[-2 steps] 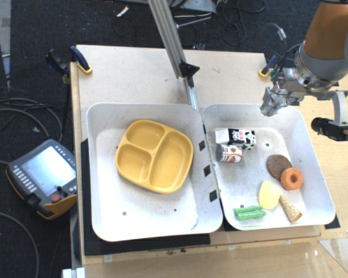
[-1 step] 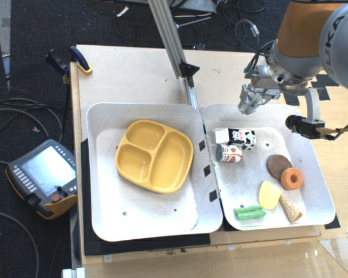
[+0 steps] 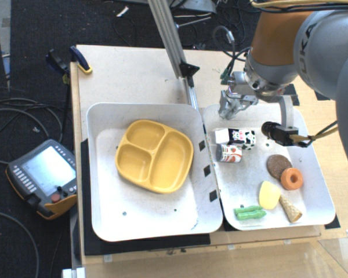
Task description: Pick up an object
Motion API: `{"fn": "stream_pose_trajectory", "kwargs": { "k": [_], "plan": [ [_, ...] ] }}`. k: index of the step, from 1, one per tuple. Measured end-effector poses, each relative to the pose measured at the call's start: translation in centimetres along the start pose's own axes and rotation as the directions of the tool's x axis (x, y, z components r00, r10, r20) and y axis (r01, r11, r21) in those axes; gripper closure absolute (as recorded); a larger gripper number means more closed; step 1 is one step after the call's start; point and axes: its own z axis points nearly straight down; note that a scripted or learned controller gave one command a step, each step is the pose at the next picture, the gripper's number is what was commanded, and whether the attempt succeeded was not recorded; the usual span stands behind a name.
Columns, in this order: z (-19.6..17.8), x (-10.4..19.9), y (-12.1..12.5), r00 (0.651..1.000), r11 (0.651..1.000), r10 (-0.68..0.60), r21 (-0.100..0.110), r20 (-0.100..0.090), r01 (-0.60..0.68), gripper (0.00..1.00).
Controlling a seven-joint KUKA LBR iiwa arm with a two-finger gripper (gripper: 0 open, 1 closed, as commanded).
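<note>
Grey two-finger gripper: poised over right white bin, above black-and-white cow-print carton; jaws' spread cannot be told; red-and-white can just below carton; brown disc, orange ring nearby; yellow divided plastic plate in left white bin.

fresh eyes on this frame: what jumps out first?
The yellow divided plate dominates, alone in the left bin. Next is the grey arm with its orange band coming in from the right, its claw hanging over the far end of the right bin. Small items cluster there: a cow-patterned carton, a can, a doughnut and a green piece.
</note>
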Motion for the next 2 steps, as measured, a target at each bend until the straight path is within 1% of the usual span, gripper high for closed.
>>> {"fn": "stream_pose_trajectory", "kwargs": {
  "k": [1, 2],
  "plan": [
    [-0.1, 5.9, 0.3, 1.0, 1.0, -0.006, -0.002, -0.002, 0.006, 1.0],
    [0.3, 10.9, -0.1, 1.0, 1.0, -0.004, 0.0, -0.002, 0.004, 1.0]
  ]
}}
